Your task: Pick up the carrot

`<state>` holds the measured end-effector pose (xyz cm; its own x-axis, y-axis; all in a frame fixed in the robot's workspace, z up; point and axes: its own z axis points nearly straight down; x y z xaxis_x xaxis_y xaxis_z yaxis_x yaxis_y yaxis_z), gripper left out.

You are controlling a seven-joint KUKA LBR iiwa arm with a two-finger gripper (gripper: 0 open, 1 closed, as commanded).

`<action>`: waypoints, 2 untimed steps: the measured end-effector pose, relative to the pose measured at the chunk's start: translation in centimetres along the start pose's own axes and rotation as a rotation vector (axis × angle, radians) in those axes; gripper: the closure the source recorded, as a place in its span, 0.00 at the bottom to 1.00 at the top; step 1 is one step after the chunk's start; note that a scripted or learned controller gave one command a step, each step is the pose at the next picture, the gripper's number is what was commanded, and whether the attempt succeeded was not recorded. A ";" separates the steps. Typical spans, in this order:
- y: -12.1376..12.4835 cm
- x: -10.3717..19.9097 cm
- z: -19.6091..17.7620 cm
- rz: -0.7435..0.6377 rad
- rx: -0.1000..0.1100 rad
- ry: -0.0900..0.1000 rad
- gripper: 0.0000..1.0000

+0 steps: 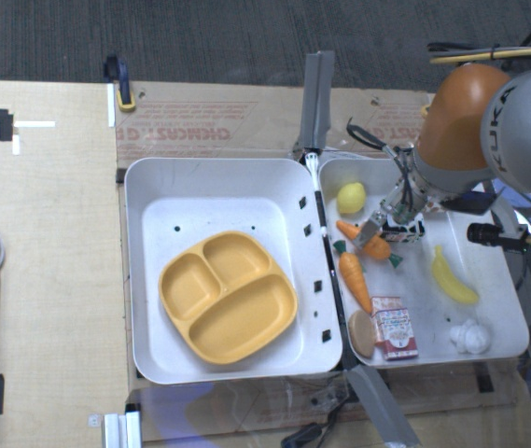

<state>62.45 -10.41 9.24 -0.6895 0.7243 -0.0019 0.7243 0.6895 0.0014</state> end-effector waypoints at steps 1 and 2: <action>0.2 -0.3 -1.5 0.002 -0.007 -0.006 1.00; -1.6 -5.6 0.0 -0.030 0.001 -0.001 1.00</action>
<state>65.12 -15.53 9.22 -0.7111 0.7031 -0.0027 0.7031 0.7111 0.0007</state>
